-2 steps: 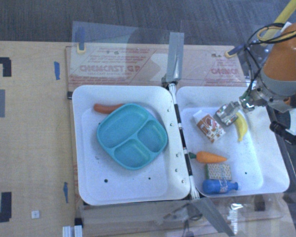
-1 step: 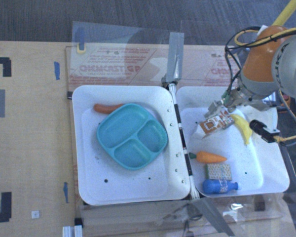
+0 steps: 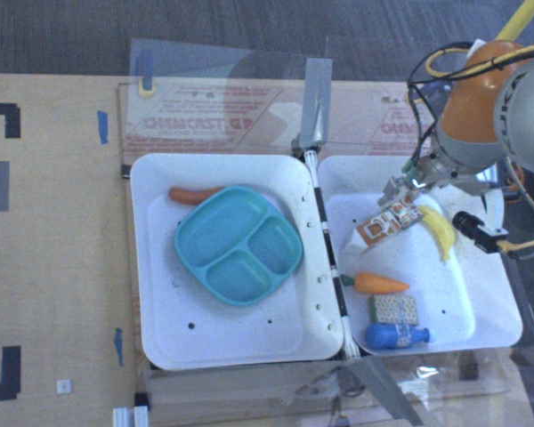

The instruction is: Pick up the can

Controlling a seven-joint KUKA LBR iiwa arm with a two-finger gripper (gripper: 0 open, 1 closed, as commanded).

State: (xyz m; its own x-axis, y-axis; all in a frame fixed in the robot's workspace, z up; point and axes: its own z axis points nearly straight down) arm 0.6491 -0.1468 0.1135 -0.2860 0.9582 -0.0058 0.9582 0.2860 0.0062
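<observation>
A blue tray (image 3: 238,245) lies in the left bin (image 3: 151,327), partly covering a carrot (image 3: 191,196). The right bin (image 3: 494,314) holds a banana (image 3: 438,228), another carrot (image 3: 380,284), a sponge (image 3: 395,309) and a blue bottle (image 3: 395,335).

Just under the gripper (image 3: 400,191) lies the can (image 3: 388,223), its printed label catching a slight sheen. Beside it to the right, the banana (image 3: 439,229) looks smooth, waxy plastic. Below, the carrot (image 3: 379,283) is matt orange and the blue bottle (image 3: 395,335) glossy. Far left, the teal plate (image 3: 238,245) seems smooth plastic. The bins' (image 3: 320,238) white walls look matt, faintly speckled.
</observation>
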